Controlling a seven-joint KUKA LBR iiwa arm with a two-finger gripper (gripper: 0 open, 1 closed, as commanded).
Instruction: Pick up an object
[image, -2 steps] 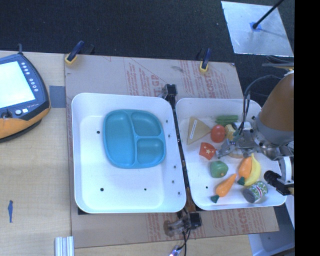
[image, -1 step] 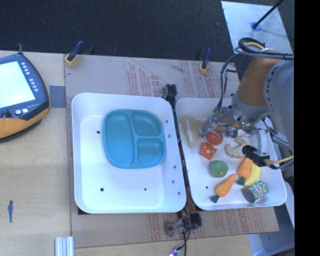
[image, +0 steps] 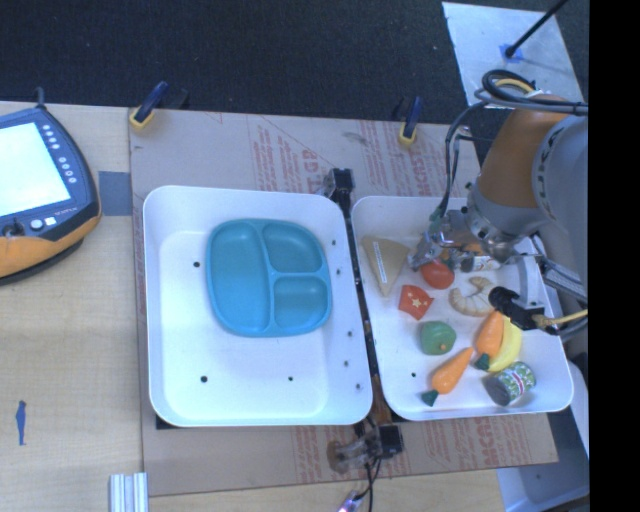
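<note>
White plastic right bin (image: 400, 395) is crowded: the grey arm's jaws (image: 447, 250) sit low at its far side, just above a round red tomato toy (image: 437, 273); whether they grip it I cannot tell. Left bin (image: 175, 300) holds a blue divided plate (image: 268, 277), with open floor around. Pale wooden bench (image: 70, 350) beneath.

1. A robotics lab bench is hosting a KUKA arm (image: 530, 170) reaching over two white bins (image: 160, 300).
2. A teach pendant (image: 40, 195) is lying alongside; clamps (image: 150, 105) are pinning cardboard sheeting (image: 280, 150).
</note>
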